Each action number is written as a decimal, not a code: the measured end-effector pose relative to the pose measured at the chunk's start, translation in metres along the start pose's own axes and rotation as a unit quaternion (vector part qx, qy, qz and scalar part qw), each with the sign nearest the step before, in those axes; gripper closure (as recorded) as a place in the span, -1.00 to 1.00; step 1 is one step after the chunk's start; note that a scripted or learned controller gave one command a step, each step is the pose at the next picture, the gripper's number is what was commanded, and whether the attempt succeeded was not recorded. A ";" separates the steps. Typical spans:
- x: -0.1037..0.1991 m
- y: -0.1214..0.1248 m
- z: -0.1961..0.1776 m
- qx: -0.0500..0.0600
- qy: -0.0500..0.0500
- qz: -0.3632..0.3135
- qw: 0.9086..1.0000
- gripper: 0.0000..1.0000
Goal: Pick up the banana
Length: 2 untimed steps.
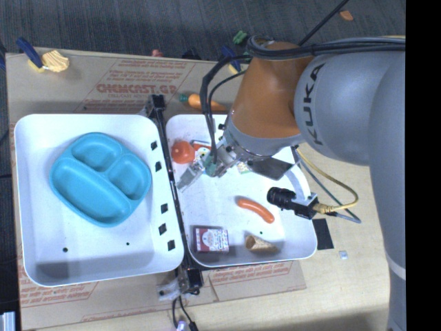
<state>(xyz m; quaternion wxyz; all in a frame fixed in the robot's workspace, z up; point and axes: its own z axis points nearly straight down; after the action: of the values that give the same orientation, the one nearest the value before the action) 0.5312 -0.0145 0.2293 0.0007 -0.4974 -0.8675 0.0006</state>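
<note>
Camera view: the arm (324, 102) hangs over the right bin (303, 243), its gripper (207, 164) low near the bin's left wall, beside an orange ball (182, 152). Whether the gripper is released or clenched cannot be told, and no banana can be made out (an orange sausage-shaped toy (255, 209) lies nearer). A blue tray (101, 178) fills the left bin (41, 254).

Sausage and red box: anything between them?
Nothing. The camera view shows bare white bin floor between the sausage and the red box.
</note>
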 end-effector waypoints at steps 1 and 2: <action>-0.005 0.058 -0.043 -0.001 -0.001 -0.192 0.981 -1.00; 0.077 -0.015 0.016 0.001 0.001 -0.216 0.976 -1.00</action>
<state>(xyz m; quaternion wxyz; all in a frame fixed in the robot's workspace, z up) 0.4789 0.0446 0.2138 0.0022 -0.2982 -0.9545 0.0012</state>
